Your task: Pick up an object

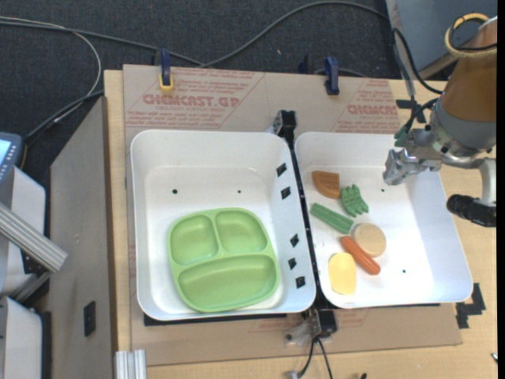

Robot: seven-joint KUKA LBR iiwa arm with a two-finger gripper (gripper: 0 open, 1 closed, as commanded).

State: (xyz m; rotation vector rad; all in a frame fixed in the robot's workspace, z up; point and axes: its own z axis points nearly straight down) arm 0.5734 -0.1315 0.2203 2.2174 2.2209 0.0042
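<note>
Cardboard-covered worktop (237, 93) carries two white bins; the left bin (150, 172) holds a green divided plate (225, 259). At right of frame, the gripper (398, 166) hangs over the right bin (430, 243), finger state impossible to tell, near toy foods including a carrot (360, 254)

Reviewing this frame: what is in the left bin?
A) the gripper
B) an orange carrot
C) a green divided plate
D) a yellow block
C: the green divided plate lies in the left bin, while the carrot and yellow piece lie in the right bin.
</note>
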